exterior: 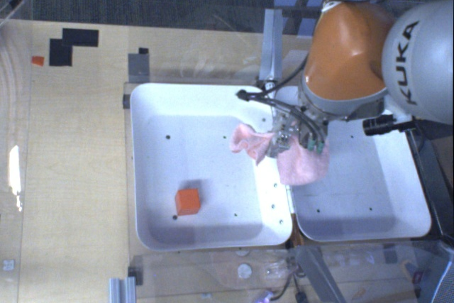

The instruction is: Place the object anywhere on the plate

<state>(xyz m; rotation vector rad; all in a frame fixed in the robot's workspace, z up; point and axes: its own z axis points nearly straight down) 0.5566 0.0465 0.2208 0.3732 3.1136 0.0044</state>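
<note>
Pink cloth [301, 163] hangs from the tool [292, 137], bunched up between its fingers, which are pinched on the fabric near its upper middle. One limp fold trails to the left over the left bin [152, 152], while the larger flap droops down across the seam where the two bins meet, its lower edge over the near-left corner of the right bin [383, 216]. From where I stand the cloth looks lifted rather than lying flat, though I cannot tell how far it clears the rims. The arm [418, 60] comes in from the right, its grey body and broad orange band [344, 53] looming over the far part of the right bin, with black cables curling beside the wrist. Down in the left bin, toward its near side, sits a small orange cube [188, 201], well apart from the cloth and touching nothing else. Both bins rest side by side on the pale wooden counter [71, 152], which carries a few black marks and a tiny orange square [37, 61] at its far left corner.
</note>
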